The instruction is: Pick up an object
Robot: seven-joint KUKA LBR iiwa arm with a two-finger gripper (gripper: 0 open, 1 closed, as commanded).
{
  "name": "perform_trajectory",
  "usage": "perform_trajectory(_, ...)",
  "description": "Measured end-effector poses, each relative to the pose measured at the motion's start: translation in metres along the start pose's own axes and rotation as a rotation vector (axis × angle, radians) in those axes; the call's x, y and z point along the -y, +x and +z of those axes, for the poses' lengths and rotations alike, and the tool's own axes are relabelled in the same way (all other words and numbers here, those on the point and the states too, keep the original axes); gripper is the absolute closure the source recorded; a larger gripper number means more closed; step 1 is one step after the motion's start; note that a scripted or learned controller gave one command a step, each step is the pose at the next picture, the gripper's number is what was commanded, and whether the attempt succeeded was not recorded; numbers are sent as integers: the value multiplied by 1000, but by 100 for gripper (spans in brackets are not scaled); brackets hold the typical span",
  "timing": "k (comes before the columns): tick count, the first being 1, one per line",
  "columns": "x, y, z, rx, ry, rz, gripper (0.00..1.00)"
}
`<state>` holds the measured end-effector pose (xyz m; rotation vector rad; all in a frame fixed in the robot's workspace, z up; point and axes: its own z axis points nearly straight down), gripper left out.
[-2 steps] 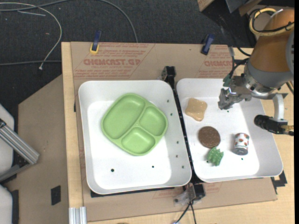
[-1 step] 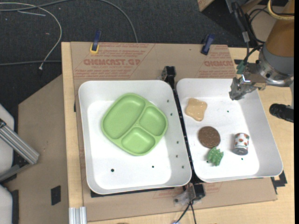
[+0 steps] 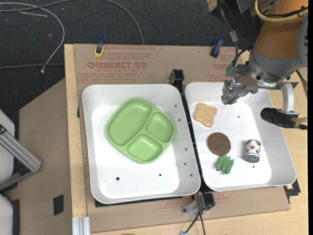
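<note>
A dark carpeted floor [image 3: 44, 33] with thin grey cables [image 3: 54, 18] surrounds the counter [image 3: 80, 146], which is covered in brown cardboard held by blue clamps [image 3: 100, 43] along its far edge. Taking the left bin [image 3: 98, 180] as the landmark, a green divided plate [image 3: 141, 129] lies inside it, near its middle. Just right of that bin, touching along a black hinge strip, sits the right bin [image 3: 279, 173]; it holds a tan cookie-shaped piece [image 3: 205, 114] nearest the left bin, a brown disc [image 3: 218, 143] and a green toy [image 3: 225, 164] nearer the camera, and a small red-and-white can [image 3: 252, 150] farther right. The arm [image 3: 281, 38] leans in from the right, its gripper [image 3: 232, 96] pointing down above the right bin's far part, right of the cookie piece; whether its jaws are spread cannot be told.
</note>
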<state>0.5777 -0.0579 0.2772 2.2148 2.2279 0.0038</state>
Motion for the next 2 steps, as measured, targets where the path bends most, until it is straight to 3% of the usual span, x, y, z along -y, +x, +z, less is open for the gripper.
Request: perform_trajectory(2, -2, 109, 18, -1, 4, 0, 100)
